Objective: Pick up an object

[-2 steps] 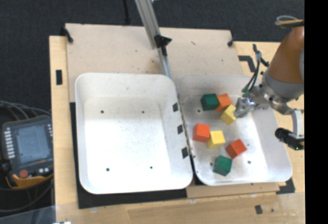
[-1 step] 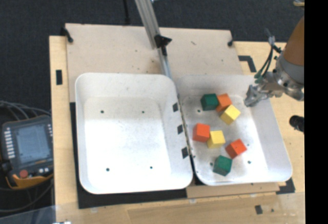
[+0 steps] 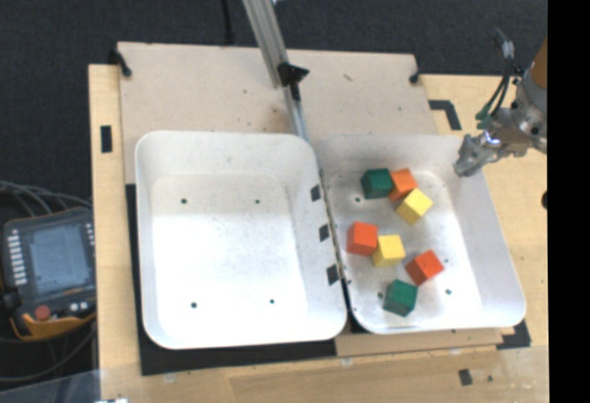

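Observation:
The right bin [image 3: 484,235] holds several small blocks. A green block [image 3: 376,183], an orange one [image 3: 402,181] and a yellow one [image 3: 415,205] cluster near its back. An orange block [image 3: 363,238] and a yellow block [image 3: 389,250] touch in the middle. A red-orange block [image 3: 424,266] and a green block [image 3: 400,297] lie toward the front. My gripper [image 3: 472,155] hangs at the bin's back right corner, apart from every block, with nothing seen between its fingers.
The left bin [image 3: 230,235] sits beside the right one. A slanted aluminium post [image 3: 263,9] rises behind the bins' shared edge. A teach pendant [image 3: 51,267] rests off the bench at the left. Black brackets mark the board's corners.

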### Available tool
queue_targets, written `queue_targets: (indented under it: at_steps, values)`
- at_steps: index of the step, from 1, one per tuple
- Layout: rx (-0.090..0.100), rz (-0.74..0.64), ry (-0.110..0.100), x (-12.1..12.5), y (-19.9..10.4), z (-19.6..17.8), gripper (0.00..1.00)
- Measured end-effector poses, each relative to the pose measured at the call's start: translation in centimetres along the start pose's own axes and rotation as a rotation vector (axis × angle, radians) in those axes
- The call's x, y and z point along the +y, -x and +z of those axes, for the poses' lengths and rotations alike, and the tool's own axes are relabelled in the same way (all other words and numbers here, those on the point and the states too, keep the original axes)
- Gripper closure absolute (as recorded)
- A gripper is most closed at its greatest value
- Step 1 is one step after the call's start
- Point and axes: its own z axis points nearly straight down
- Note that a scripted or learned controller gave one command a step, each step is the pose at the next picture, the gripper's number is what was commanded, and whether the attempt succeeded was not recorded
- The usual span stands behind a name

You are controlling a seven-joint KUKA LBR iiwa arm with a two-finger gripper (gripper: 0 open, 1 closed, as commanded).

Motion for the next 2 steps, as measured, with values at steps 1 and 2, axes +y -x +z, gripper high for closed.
queue_targets:
  at_steps: [1,2]
  values:
    - [0.003,-0.001,-0.006,-0.1,-4.9,-0.4,1.0]
    - [0.003,-0.001,-0.007,0.0,-9.5,-0.5,1.0]
